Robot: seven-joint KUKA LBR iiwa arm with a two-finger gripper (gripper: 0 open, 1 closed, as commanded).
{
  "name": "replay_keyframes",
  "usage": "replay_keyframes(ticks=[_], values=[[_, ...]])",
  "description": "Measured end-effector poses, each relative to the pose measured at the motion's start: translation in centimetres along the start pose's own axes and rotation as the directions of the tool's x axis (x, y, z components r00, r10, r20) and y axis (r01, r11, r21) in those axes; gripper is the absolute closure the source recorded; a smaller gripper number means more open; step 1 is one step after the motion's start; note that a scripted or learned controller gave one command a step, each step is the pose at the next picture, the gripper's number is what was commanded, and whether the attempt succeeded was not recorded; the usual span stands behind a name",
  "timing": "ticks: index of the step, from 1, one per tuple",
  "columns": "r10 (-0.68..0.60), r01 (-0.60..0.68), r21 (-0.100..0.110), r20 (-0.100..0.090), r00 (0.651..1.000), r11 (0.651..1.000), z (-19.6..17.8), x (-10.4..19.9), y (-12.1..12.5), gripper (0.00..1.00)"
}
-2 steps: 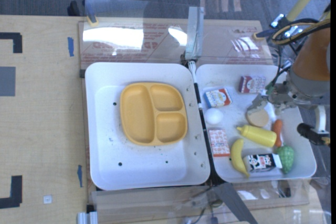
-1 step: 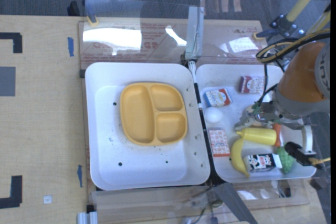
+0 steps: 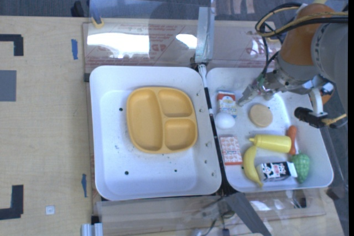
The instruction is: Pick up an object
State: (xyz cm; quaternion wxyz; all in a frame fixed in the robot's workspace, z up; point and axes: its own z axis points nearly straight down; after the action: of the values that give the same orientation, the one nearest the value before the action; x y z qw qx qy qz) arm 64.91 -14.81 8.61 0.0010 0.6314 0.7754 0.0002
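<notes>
the pincer [image 3: 247, 96] is grey metal. just below it a tan disc [image 3: 260, 115]; beside it a red-and-white carton [image 3: 225, 101]; further below, a yellow bottle [image 3: 270, 143], yellow banana [image 3: 251, 166], green broccoli [image 3: 302, 166]; far left, a yellow tray [image 3: 162, 119].

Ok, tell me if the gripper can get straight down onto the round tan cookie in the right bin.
Probably yes. The gripper hangs just beside the cookie, whose top is bare. The yellow bottle and white ball lie apart from it, leaving room around it.
</notes>
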Motion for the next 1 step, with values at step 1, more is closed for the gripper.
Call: replay_keyframes(ticks=[1], values=[[-0.041, 0.041, -0.003, 0.000, 0.999, 0.999, -0.13, 2.63, -6.02, 0.00]])
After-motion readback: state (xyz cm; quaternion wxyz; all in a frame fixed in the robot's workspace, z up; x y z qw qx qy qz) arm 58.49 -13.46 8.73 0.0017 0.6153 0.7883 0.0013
